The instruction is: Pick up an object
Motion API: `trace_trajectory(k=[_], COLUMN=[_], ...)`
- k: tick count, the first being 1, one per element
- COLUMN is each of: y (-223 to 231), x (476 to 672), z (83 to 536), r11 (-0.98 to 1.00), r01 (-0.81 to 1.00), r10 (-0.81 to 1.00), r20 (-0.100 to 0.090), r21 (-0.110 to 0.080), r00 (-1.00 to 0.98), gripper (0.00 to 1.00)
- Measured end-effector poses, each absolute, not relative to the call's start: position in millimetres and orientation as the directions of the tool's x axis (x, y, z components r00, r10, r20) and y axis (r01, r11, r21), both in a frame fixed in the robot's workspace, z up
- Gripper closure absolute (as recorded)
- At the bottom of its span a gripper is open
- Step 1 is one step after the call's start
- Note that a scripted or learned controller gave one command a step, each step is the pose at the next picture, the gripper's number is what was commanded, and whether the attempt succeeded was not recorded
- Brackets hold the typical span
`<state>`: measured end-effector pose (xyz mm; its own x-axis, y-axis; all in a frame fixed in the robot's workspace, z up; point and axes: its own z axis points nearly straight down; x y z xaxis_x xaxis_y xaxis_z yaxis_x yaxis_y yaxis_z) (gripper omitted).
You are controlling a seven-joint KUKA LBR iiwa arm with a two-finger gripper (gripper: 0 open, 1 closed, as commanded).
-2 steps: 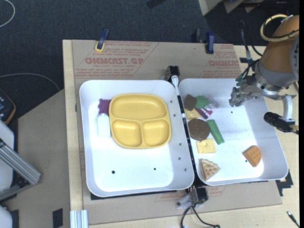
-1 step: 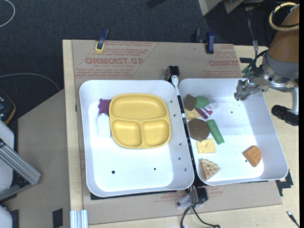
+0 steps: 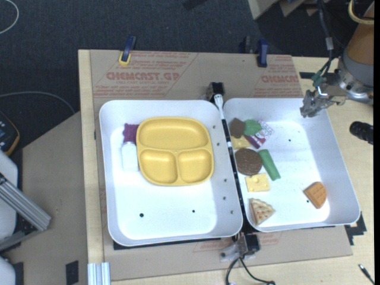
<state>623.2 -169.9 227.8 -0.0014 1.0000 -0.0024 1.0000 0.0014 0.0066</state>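
From the overhead camera I saw the gripper (image 3: pixel 313 104) hanging over the far right corner of the right bin (image 3: pixel 332 159), above the rim, with nothing between its fingers; whether those fingers were apart or together I could not tell at that size. The arm (image 3: pixel 359 64) came in from the upper right.

The pickable things lay mostly along the right bin's left side, well apart from the gripper: a brown round cookie (image 3: pixel 248 161), a green stick (image 3: pixel 269 164) just beside it, a yellow cheese square (image 3: pixel 257 183) below, and a pizza-like wedge (image 3: pixel 260 210) near the front rim. Up top sat a small cluster (a dark brown piece (image 3: pixel 237 126), a green piece (image 3: pixel 252 126) and something red and white I could not name). An orange bread-like piece (image 3: pixel 315 194) lay alone toward the front right.

In the left bin (image 3: pixel 119 177) a yellow divided tray (image 3: pixel 175 149) rested upright, with a purple item (image 3: pixel 130 132) and a white bottle (image 3: pixel 129 157) touching its left edge.
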Motion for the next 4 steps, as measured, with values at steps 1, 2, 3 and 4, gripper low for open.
trace_trajectory(k=[1,2,3,4], y=[-122.7,-86.7,-44.2,-9.6], x=[602.9,567.6,534.5,510.5], z=[232.4,237.7,241.5,220.9], r11=[0.003,0.004,0.004,0.003], r01=[1.000,1.000,1.000,1.000], r10=[1.000,1.000,1.000,1.000], r20=[0.002,0.003,0.002,0.002], r21=[-0.003,-0.004,-0.004,-0.006], r00=[-0.003,-0.004,-0.004,-0.003], gripper=[1.00,1.00,1.00,1.00])
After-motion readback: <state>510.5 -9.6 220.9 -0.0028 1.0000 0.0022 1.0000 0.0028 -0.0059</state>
